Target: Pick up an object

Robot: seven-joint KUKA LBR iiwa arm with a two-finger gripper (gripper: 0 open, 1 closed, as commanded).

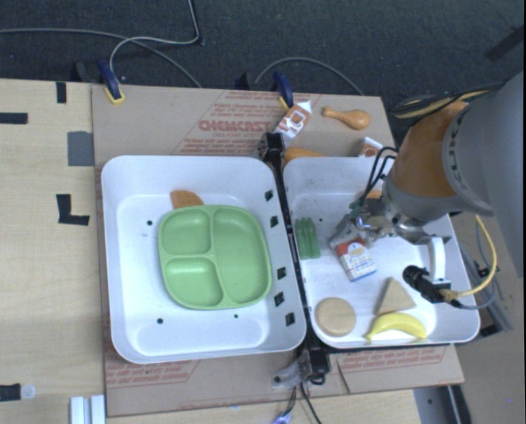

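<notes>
The gripper point(355, 226) hangs low in the right bin point(320, 177) — whether it is wide or narrow, I cannot tell. A small carton point(357, 259) lies just below it, near a banana point(397, 327), wedge point(393, 297) and cookie point(336, 316).

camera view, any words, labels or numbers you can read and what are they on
"CHEMCAST": red print on the brown sheet under the bins, along its far edge.
More red print runs along that sheet's near edge, too small to read.
Small carton in the right bin: red and white label, too blurred to read.
</notes>
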